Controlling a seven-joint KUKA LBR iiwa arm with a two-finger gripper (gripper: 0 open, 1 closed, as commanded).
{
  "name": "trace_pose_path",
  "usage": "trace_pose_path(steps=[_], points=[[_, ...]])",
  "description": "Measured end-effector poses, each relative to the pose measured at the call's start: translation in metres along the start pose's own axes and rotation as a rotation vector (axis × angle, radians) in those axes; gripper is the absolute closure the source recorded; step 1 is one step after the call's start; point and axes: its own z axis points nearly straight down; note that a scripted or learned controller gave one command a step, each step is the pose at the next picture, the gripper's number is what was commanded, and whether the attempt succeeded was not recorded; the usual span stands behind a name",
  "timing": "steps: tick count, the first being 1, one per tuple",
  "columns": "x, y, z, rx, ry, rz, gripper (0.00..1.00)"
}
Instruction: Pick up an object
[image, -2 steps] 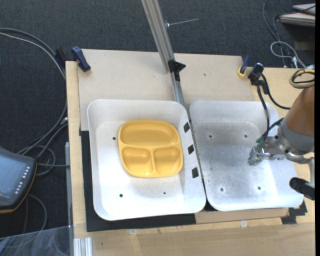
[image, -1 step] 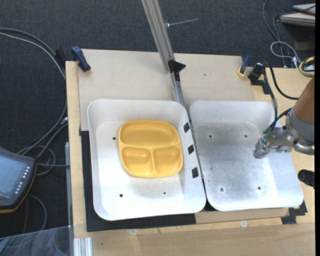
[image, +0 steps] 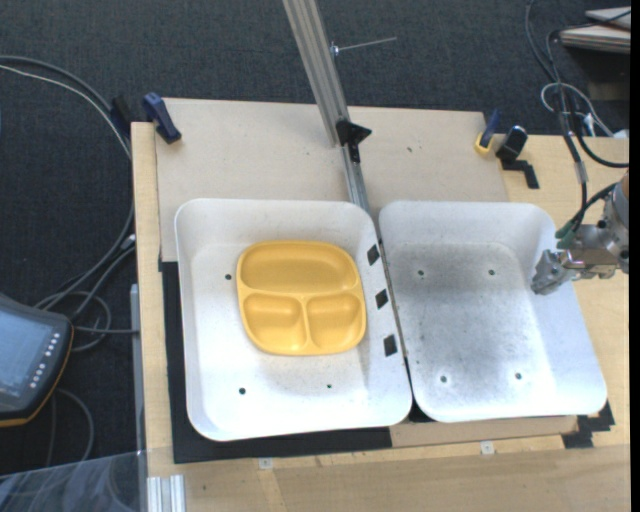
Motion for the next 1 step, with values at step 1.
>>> trace_pose_path(steps=[1], points=[[-0.0001, 0.0007, -0.0009, 0.006, 0.001, 0.0, 1.0]])
